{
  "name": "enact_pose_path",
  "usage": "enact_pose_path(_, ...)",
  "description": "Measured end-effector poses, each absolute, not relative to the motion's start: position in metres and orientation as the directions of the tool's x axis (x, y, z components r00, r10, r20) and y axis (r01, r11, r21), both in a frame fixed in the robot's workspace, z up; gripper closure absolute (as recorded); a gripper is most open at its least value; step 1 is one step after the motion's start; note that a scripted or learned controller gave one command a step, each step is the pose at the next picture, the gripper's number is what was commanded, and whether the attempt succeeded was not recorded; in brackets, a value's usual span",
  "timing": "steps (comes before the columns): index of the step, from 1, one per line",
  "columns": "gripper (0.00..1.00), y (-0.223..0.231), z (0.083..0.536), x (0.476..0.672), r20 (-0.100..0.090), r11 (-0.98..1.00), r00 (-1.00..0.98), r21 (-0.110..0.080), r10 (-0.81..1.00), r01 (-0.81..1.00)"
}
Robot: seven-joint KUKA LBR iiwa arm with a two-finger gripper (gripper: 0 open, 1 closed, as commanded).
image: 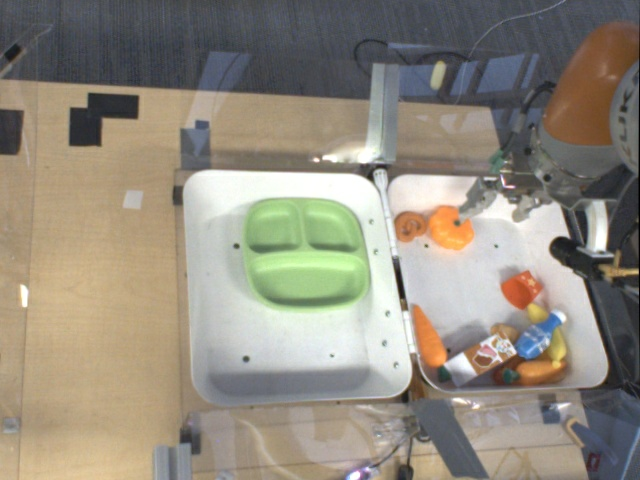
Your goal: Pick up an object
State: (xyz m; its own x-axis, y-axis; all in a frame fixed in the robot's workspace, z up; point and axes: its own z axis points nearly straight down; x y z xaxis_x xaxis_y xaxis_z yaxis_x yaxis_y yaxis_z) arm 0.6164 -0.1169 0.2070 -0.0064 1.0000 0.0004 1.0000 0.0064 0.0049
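hand [497, 201] wide open, metal fingers spread beside round glossy orange pepper [451, 228] in right bin [590, 298].

You can read almost nothing here. At three o'clock, the arm's orange band [598, 80] shows part of a dark letter. The small carton's [492, 352] printed label is too blurred to read.
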Motion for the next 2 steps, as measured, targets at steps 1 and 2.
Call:
enact_pose_path(1, 0.00, -0.105, 0.088, 0.641, -0.001, 0.083, -0.083, 0.010, 0.997, 0.996)
enact_pose_path(2, 1.00, -0.105, 0.100, 0.643, -0.001, 0.082, -0.082, 0.016, 0.997, 0.996)
